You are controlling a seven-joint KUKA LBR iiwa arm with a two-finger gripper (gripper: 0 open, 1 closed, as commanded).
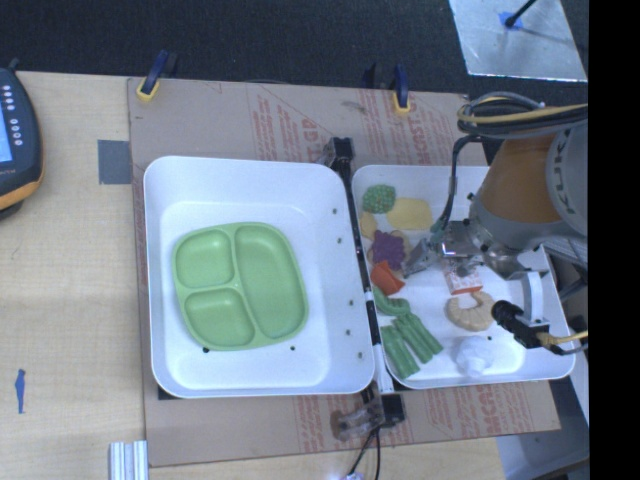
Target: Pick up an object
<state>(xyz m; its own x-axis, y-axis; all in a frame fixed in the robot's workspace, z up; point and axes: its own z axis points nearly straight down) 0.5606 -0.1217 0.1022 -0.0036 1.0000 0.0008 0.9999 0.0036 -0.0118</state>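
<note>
A light wooden bench (70,298) carried a sheet of brown cardboard (250,118) clamped at its far edge by a yellow clip (152,80) and another yellow clip with a blue handle (401,90); beyond the bench lay dark carpet (250,18). At the bench's nine o'clock edge sat a black and orange control pendant (15,138), with a grey tape patch (114,161) just to its right. The left white bin (160,368) held a green divided plate (240,285). The right white bin (530,368) held toy food: a green broccoli-like piece (379,198) and a yellow piece (409,213) toward twelve o'clock, a purple grape cluster (388,248) and an orange-red piece (386,277) below them, green bean pods (408,334) toward six o'clock, a tan cookie-like round (469,311), and a white crumpled lump (473,355). The grey and orange arm (525,188) reached in from three o'clock. The gripper (432,251) sat low over the bin, the grapes at its nine o'clock, just beside it; whether its fingers were apart or together could not be told.
</note>
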